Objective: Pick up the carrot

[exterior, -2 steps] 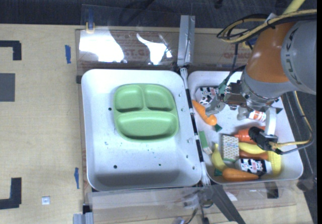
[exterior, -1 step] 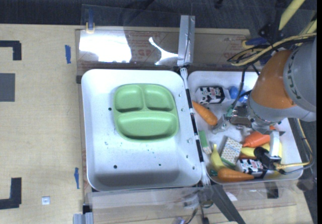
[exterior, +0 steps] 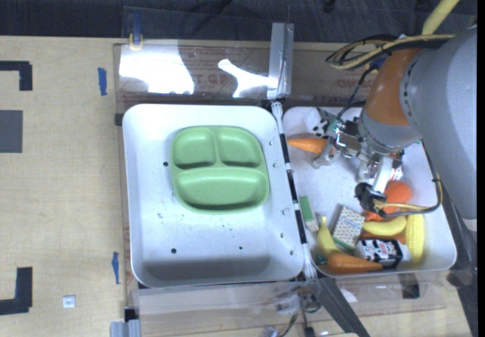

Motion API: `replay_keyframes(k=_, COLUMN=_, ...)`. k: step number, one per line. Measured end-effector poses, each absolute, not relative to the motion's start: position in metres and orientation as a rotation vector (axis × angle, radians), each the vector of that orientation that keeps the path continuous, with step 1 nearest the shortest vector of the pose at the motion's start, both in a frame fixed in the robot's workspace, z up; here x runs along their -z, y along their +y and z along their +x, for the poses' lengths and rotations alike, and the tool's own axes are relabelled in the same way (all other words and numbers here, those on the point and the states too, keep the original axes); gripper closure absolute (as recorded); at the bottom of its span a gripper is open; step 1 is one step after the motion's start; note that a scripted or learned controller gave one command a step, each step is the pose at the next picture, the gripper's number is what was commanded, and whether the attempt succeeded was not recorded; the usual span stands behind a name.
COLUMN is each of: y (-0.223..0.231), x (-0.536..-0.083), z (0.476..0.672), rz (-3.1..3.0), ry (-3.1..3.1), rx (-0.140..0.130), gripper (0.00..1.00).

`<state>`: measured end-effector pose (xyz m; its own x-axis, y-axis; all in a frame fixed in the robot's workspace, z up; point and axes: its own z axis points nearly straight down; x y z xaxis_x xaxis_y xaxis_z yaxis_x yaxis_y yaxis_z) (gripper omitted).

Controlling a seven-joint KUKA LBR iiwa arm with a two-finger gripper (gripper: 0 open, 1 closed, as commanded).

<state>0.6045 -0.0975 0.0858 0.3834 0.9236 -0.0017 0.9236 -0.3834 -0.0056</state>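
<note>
Left bin (exterior: 144,176): holds a green divided plate (exterior: 220,166), lying flat toward the far side. Right bin (exterior: 447,252): carrot (exterior: 306,144) lies at the far left, by the wall between the bins, tip pointing left. Pincer (exterior: 333,145) sits at the carrot's thick right end; whether its fingers are spread or pinching cannot be told. Near side of the right bin: a second carrot (exterior: 350,262), banana (exterior: 383,226), corn cob (exterior: 415,237), small box (exterior: 348,226), clustered together.
</note>
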Motion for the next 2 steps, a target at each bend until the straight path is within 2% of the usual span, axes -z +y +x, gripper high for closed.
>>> replay_keyframes(k=1, y=-0.177, x=-0.177, z=0.605, rz=-2.678, ry=-1.643, rx=-0.002, gripper=0.0)
replay_keyframes(k=2, y=-0.067, x=-0.184, z=0.61, rz=-2.58, ry=-1.788, rx=-0.004, gripper=0.0)
